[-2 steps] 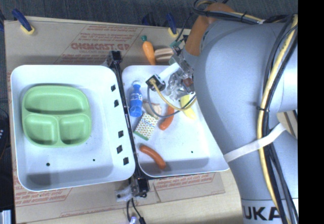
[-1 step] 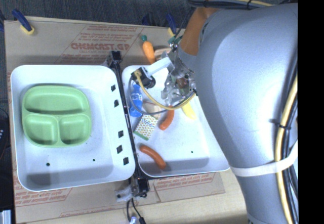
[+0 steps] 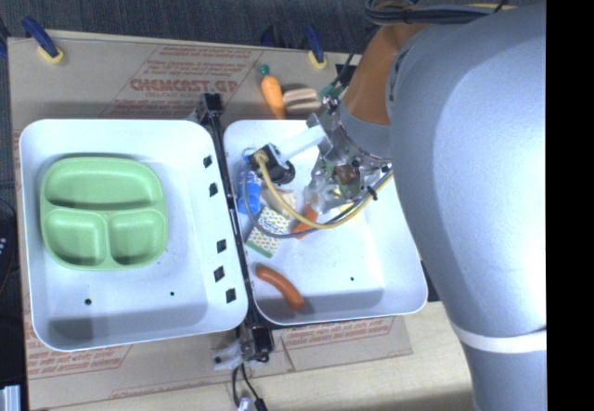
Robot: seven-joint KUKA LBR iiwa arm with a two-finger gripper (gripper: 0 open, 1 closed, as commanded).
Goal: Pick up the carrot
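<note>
The arm (image 3: 464, 168) fills the right of the frame, and its gripper (image 3: 325, 196) is down in the right bin (image 3: 390, 279), among a small clutter near the bin's middle. Whether it is spread or pinching, I cannot tell. The carrot (image 3: 271, 96) lies outside the bins, on the cardboard (image 3: 167, 75) at upper centre, just beside a tan block (image 3: 300, 100). A hot dog (image 3: 278, 286) rests near the right bin's lower edge. Over on the left, a green divided tray (image 3: 104, 211) sits in the left bin (image 3: 46, 316). A blue item (image 3: 249, 196) lies by the divider.
</note>
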